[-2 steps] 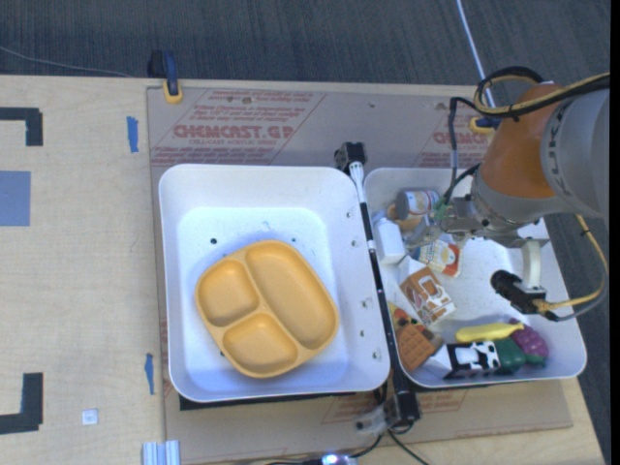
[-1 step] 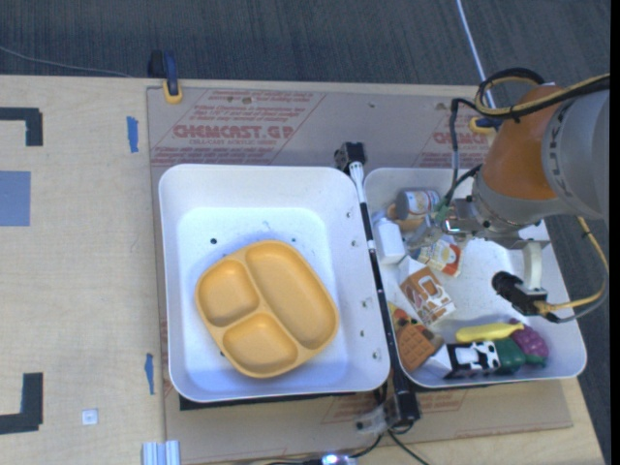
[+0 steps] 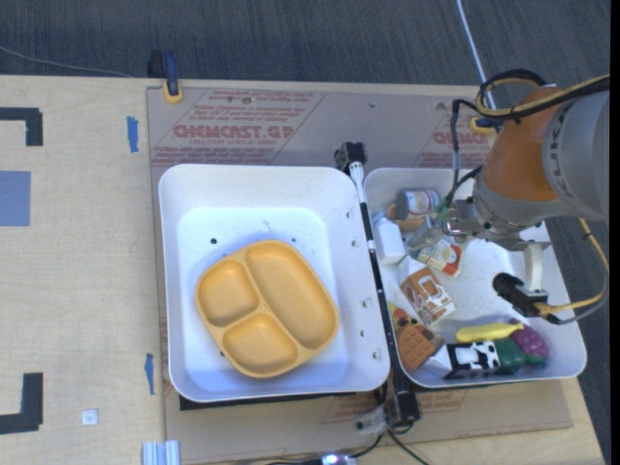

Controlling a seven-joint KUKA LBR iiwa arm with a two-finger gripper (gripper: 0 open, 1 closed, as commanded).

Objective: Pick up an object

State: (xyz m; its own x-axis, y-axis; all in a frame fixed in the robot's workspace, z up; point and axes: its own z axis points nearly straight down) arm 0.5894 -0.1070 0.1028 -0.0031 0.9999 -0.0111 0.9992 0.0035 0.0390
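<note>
A yellow divided plate (image 3: 266,308) lies in the left bin (image 3: 184,201). The right bin (image 3: 572,356) holds a heap of small things: a can (image 3: 418,201), an orange packet (image 3: 427,296), a waffle (image 3: 415,347), a banana (image 3: 489,332) and purple grapes (image 3: 531,343). The gripper (image 3: 448,223) hangs over the packets near the can; its grip cannot be told.

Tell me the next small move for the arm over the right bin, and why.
Probably a short straight descent: the end effector hangs at the cluttered back of the right bin, just above a small orange-and-white packet, with nothing seen in its grip.
</note>
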